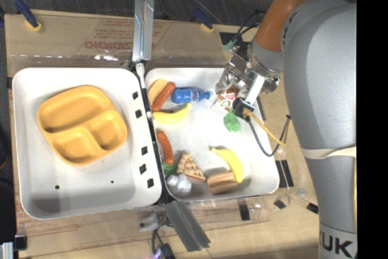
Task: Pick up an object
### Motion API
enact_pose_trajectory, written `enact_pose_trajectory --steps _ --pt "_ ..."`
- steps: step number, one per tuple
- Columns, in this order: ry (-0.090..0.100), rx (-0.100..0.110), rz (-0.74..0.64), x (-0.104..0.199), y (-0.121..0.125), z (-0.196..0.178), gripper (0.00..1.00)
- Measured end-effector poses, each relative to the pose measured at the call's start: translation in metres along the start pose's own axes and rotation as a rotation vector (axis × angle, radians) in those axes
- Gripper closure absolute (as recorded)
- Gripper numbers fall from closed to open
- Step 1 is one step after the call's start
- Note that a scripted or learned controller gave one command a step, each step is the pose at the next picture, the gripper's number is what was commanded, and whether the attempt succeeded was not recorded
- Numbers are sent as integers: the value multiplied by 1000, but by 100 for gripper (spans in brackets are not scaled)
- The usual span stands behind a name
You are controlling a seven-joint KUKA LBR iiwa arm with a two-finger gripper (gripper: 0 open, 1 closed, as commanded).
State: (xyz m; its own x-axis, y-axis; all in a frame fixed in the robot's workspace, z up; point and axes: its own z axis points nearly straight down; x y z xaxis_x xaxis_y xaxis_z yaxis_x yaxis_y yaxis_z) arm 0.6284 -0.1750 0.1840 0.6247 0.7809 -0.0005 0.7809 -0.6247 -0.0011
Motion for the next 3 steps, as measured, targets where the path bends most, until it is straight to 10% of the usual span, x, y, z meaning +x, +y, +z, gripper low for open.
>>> enact_pose_trajectory --steps 1,2,3 --pt "-2 6 165 -20 -50 -19 100" --pt "4 -5 196 -51 -75 -117 100" --pt "-2 6 343 -16 -113 -83 100"
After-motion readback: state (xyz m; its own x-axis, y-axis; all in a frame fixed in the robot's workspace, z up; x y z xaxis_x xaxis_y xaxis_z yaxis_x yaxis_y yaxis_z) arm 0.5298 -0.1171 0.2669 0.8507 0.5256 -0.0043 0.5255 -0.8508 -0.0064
